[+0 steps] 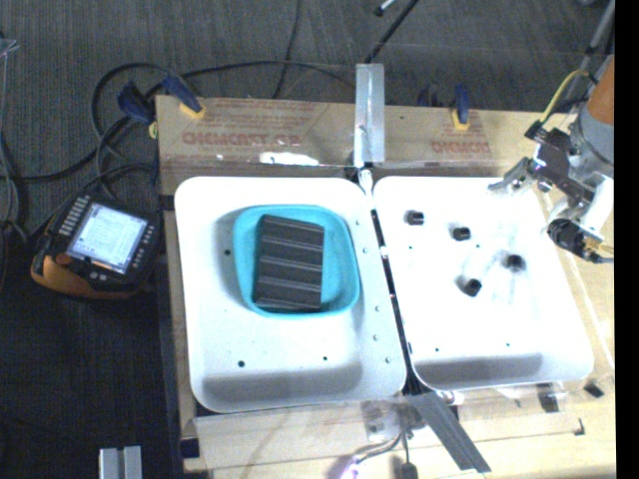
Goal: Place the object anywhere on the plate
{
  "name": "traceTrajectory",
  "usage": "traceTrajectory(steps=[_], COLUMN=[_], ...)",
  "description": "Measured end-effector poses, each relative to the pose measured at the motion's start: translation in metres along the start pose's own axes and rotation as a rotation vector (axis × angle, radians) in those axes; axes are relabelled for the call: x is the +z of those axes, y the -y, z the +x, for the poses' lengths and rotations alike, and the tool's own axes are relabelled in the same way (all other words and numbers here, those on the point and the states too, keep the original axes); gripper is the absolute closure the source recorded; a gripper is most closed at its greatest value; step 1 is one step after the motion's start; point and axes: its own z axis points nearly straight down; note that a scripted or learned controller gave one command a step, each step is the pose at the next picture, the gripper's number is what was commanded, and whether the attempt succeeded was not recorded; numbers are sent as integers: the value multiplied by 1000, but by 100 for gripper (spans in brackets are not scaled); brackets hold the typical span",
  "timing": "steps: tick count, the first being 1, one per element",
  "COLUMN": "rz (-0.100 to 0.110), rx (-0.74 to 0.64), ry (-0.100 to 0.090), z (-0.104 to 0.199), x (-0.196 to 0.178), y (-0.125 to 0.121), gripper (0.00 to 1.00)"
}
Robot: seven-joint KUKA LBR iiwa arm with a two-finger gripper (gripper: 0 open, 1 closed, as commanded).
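Observation:
A blue plate [343,267] lies in the left white bin [280,367]. A dark grey ribbed block [290,260] rests flat on the plate, near its middle. My gripper [527,173] hangs over the far right corner of the right bin [499,352], well away from the plate and the block. Nothing shows between its tips.
Several small black pieces lie scattered in the right bin, among them one at the far left [414,218] and one nearer the front [469,286]. A metal post [369,118] stands behind the seam between the bins. A handheld pendant [100,238] lies left of the bench.

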Motion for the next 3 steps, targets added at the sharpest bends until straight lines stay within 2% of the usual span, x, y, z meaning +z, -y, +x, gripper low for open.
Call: traceTrajectory(steps=[3], rz=[0], rx=[0], ry=[0], z=[0], x=[0], y=[0], gripper=[0])
